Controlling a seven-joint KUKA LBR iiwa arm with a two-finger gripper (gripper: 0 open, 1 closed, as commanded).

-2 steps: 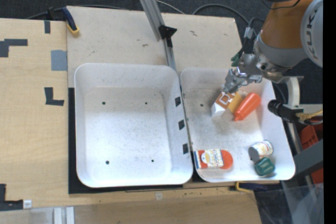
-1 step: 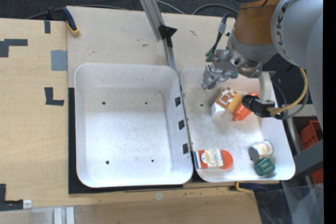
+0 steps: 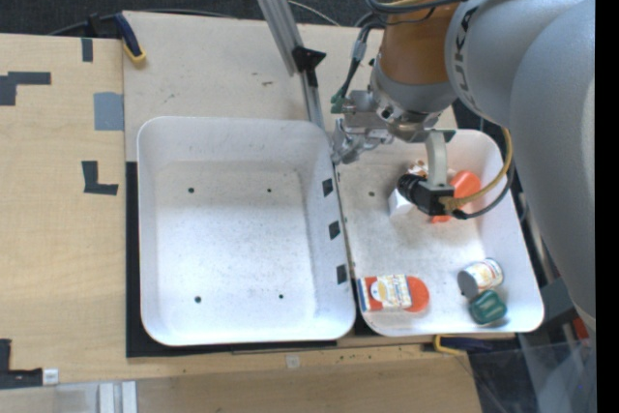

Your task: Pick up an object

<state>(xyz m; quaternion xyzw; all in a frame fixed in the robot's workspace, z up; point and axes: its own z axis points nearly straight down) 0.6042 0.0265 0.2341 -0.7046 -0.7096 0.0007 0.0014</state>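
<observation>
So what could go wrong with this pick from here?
1. The gripper hangs over the right bin's inner wall, away from every object; descending here could strike the rim or grasp nothing.
2. The grey can and green object sit close together in the bin's near corner, leaving little room for a clean grasp.
3. The orange-and-white packet lies flat beside the divider wall and may be hard to pinch.

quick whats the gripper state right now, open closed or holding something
gripper: cannot be told, open or closed; it is low at the right bin's far left corner
</observation>
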